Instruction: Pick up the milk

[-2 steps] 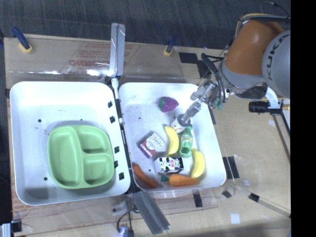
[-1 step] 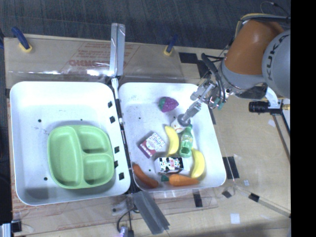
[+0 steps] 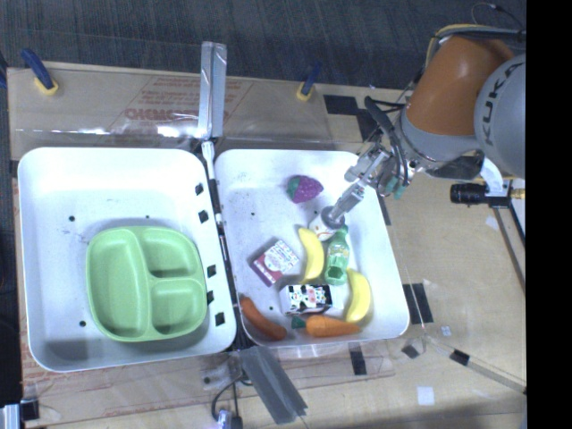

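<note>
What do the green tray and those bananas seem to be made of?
The green tray looks like moulded plastic: one even pale green, rounded compartments, a soft sheen. The bananas are probably plastic toys, being uniformly bright yellow, smooth and unblemished, though real fruit can't be ruled out from this distance.
</note>
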You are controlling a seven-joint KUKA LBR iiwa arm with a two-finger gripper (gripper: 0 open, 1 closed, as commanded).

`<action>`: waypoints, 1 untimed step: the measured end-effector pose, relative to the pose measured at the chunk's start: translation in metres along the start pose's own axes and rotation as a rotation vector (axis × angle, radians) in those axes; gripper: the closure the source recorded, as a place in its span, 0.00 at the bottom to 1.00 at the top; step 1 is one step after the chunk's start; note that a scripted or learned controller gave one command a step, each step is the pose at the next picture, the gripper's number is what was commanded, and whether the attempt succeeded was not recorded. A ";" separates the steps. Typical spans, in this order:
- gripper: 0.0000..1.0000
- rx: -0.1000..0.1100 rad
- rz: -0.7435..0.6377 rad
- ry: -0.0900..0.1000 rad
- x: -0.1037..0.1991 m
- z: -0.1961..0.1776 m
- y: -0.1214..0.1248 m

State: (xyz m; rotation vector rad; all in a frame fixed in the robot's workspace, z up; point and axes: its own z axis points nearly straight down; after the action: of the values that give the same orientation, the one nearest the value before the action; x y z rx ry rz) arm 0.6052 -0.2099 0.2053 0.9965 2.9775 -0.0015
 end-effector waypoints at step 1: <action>0.00 0.000 0.000 0.000 0.000 0.000 0.000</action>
State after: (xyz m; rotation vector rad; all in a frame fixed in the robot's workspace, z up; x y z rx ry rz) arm 0.6052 -0.2099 0.2053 0.9965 2.9775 -0.0015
